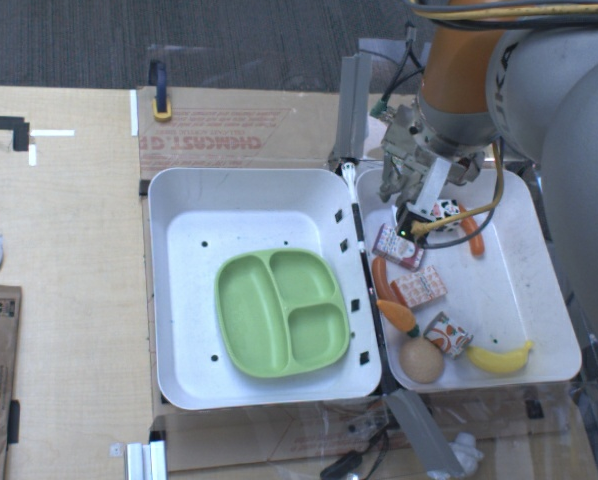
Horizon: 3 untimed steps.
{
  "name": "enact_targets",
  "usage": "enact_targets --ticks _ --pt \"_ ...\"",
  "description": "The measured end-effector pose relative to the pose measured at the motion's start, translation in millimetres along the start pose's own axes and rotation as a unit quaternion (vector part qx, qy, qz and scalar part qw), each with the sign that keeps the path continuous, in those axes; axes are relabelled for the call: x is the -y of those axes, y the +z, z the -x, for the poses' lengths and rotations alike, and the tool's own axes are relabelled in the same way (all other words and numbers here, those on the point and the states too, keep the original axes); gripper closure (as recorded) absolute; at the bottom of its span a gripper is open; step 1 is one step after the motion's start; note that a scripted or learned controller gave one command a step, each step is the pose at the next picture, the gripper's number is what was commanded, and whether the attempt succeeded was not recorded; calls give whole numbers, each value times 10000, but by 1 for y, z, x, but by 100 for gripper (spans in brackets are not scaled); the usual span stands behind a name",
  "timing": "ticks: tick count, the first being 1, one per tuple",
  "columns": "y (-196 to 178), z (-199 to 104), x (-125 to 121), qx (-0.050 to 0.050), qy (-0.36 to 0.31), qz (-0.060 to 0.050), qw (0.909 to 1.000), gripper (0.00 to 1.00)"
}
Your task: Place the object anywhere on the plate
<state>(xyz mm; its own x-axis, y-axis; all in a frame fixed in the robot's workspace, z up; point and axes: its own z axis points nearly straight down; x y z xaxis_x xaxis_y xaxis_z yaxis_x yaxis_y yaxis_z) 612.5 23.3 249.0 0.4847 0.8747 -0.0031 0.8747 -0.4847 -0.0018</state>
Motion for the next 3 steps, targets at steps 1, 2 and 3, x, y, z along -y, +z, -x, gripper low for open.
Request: enact_targets --ticks 1,2,3 --pt "14 45 -36 1 1173 -4 9931 100" --pt "0 10 12 3 410 -10 9992 100" --pt "49 85 9 5 674 -14 9977 100"
